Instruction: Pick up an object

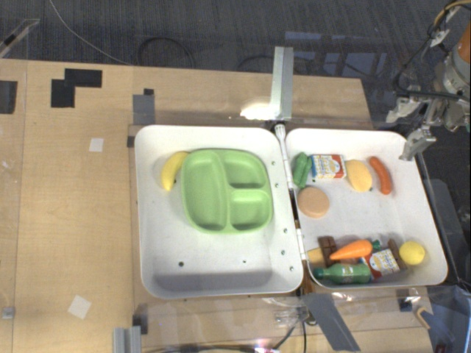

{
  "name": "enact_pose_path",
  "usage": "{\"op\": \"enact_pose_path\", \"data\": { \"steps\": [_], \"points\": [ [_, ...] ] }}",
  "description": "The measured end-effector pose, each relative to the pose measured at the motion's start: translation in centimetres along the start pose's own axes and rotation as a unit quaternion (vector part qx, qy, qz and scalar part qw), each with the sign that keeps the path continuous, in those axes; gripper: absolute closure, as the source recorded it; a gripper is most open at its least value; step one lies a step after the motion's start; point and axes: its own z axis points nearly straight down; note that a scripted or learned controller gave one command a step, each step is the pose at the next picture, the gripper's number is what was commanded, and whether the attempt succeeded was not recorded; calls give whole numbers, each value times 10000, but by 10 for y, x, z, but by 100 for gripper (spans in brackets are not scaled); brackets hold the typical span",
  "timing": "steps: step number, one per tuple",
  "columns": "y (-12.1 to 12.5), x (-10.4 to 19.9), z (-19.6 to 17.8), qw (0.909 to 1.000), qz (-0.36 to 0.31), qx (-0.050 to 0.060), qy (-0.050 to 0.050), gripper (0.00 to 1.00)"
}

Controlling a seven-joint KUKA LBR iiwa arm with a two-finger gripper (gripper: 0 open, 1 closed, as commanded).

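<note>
Hovering near the right bin's far corner, the pincer (pixel 413 140) has a state I cannot tell; the sausage (pixel 380 175) looks light, firm, best pinched mid-length.

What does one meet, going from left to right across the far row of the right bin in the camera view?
green vegetable → small carton → yellow potato-like piece → orange-red sausage. Past the bin's far right corner comes the hand.
</note>
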Motion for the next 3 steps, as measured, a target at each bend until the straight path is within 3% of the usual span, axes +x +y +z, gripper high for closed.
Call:
{"op": "enact_pose_path", "data": {
  "steps": [1, 2, 3],
  "points": [
    [-9, 82, 81, 9998, -184, -12, 38, 0],
    [-8, 13, 180, 9998, -181, 14, -69, 0],
    [10, 46, 180, 9995, -320, 15, -70, 0]
  ]
}}
